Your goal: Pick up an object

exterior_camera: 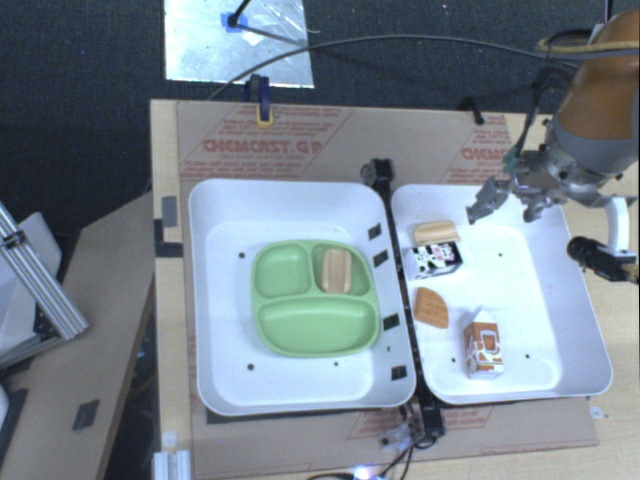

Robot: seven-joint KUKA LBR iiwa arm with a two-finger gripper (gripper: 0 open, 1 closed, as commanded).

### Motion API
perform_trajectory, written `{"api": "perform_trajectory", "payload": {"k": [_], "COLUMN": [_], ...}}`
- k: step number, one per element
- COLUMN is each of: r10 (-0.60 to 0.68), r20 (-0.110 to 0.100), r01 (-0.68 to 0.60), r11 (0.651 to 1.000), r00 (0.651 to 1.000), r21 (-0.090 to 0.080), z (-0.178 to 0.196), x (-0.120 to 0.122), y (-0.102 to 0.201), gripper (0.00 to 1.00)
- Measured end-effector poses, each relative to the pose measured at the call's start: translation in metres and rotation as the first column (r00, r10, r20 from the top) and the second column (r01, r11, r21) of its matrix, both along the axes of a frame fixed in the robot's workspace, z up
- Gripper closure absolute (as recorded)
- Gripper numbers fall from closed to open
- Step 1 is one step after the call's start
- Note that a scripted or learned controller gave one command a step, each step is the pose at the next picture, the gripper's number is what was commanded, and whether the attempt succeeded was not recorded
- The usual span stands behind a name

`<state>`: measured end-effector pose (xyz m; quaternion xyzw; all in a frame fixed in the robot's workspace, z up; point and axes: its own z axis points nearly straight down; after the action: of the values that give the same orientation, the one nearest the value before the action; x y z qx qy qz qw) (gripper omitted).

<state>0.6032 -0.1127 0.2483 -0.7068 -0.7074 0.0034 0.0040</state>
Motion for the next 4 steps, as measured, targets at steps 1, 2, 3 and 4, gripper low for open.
{"api": "perform_trajectory", "payload": {"k": [1,2,3,4], "r10": [0.002,0.000,0.000,0.001], "r20": [0.012,0.009,0.010,0.026], "r01": [-0.002,0.000,0.000,-0.001], "r11": [1.000,1.000,1.000,1.000], "r00": [1.000,1.000,1.000,1.000], "r21": [-0.001,-0.001,-0.001,-0.003], "z": [0.007,-0.052,-0.099,-0.139], "x": [0.002,0.002,0.011,0.015], "y": [0.000,-0.007,-0.008,-0.009], "gripper": [0.00,0.00,0.00,0.00]}}
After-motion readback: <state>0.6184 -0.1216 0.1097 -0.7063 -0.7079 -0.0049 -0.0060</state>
